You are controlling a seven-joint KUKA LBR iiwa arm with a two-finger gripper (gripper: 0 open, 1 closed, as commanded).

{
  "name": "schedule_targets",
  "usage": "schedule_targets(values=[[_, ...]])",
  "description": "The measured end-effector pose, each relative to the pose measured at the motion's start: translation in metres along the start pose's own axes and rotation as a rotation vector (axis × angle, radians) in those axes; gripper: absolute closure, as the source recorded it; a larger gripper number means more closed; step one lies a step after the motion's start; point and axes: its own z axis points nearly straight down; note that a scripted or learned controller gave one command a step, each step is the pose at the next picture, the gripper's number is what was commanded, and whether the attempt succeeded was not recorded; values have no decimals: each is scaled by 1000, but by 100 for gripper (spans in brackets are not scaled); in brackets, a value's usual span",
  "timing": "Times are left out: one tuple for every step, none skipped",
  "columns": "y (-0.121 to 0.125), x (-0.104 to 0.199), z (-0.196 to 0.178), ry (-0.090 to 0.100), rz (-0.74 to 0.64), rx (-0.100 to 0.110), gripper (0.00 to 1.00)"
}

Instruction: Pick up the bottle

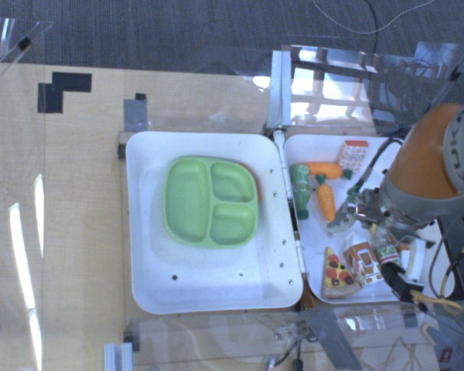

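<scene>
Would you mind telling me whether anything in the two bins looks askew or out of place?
Nothing looks spilled or broken. The green bottle lies on its side against the right bin's left wall, beside two carrots. The green plate sits flat in the left bin.

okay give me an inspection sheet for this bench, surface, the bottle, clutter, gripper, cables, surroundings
Surface: wooden bench bearing a left bin and a right bin.
Job's things: green bottle lying at the right bin's left edge, not held.
Clutter: green divided plate in left bin; two carrots, small carton, pizza slice in right bin.
Gripper: gripper low over right bin, beside the bottle.
Cables: black cable looped on floor.
Surroundings: dark carpet.
</scene>
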Motion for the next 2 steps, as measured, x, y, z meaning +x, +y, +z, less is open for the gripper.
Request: schedule_targets(values=[[8, -30, -94, 0, -48, -6, 0], [7, -30, -94, 0, -49, -5, 0]])
